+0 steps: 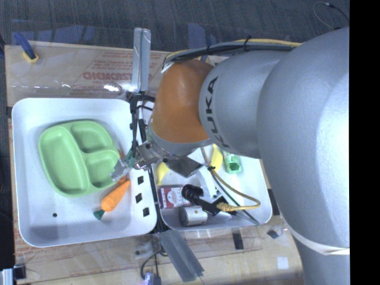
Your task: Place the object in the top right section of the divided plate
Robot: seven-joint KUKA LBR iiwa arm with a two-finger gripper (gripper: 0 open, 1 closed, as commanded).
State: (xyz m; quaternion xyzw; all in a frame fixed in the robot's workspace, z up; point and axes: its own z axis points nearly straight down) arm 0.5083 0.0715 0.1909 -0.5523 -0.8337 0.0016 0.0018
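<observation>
A light green divided plate [57, 170] lies in the left bin [35, 230], with one long section on its left and two smaller ones on its right. An orange toy carrot [114, 196] with a green tip lies on the bin floor, just off the plate's lower right edge. My gripper [122, 166] hangs low over the plate's right rim, a little above the carrot's thick end. Nothing is seen held in it. The arm's orange band and grey body cover the bench to the right of it.
The right bin [264, 209] holds a dark red box [170, 196], a silver cylinder [191, 215], a yellow item [217, 159] and a small green item [233, 163], all partly under the arm. The bins' shared wall runs just right of the gripper.
</observation>
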